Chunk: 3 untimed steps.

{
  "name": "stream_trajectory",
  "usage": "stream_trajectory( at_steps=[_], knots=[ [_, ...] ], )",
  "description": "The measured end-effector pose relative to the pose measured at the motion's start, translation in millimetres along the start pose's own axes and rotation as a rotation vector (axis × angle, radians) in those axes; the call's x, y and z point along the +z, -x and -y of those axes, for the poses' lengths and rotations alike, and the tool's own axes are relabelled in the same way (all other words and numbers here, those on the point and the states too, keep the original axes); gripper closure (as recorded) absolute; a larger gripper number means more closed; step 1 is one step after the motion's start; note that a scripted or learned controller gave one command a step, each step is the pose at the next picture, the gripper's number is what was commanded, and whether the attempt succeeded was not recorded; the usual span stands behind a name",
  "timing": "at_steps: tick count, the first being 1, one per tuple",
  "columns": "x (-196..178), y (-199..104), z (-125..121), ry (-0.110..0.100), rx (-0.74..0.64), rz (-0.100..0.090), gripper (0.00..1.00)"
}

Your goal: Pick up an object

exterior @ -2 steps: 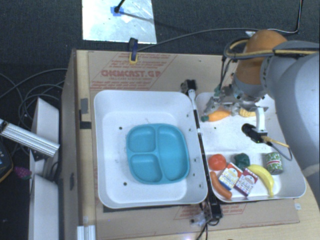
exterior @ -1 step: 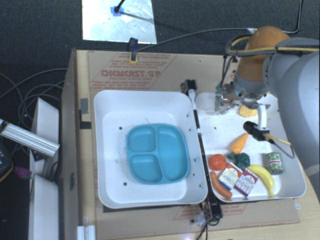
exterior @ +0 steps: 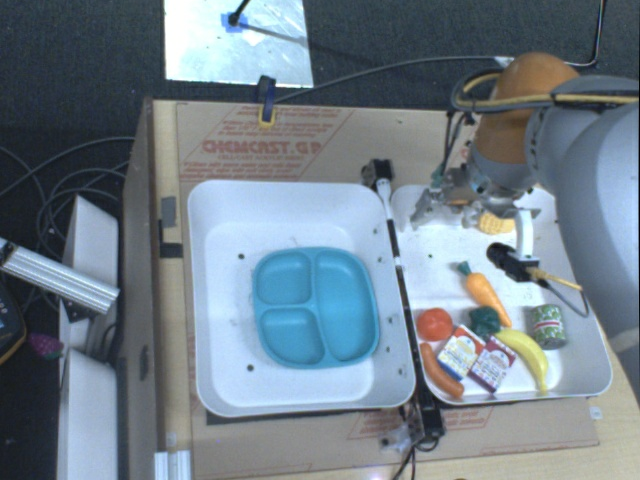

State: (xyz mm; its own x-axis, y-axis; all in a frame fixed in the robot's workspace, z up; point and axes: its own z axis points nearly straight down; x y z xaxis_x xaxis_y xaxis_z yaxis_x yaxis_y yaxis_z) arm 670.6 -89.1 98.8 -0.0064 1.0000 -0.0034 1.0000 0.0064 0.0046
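My gripper (exterior: 441,205) hangs low over the far left corner of the right bin (exterior: 591,372), under the orange-banded wrist. A small yellow item (exterior: 494,224) lies just to its right. Nearer the front of that bin lie a carrot (exterior: 484,290), a red tomato (exterior: 434,323), a dark green piece (exterior: 486,320), a banana (exterior: 528,354), a green can (exterior: 548,326), two small cartons (exterior: 458,353) (exterior: 492,366) and a sausage (exterior: 441,372). Nothing is visibly held.
The left bin (exterior: 215,268) holds a blue divided plate (exterior: 315,305) in its middle. The wall between the two bins runs right beside the gripper. Bare white floor lies between the gripper and the carrot.
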Motion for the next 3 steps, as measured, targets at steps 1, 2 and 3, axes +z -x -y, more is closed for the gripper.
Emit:
stream_trajectory(
  at_steps=[1,2,3],
  knots=[
    [15,58,67,-0.005,0.006,-0.001,0.0],
    [3,57,65,-0.001,0.003,-0.003,1.0],
    [-63,59,122,-0.002,0.006,-0.003,1.0]
  ],
)
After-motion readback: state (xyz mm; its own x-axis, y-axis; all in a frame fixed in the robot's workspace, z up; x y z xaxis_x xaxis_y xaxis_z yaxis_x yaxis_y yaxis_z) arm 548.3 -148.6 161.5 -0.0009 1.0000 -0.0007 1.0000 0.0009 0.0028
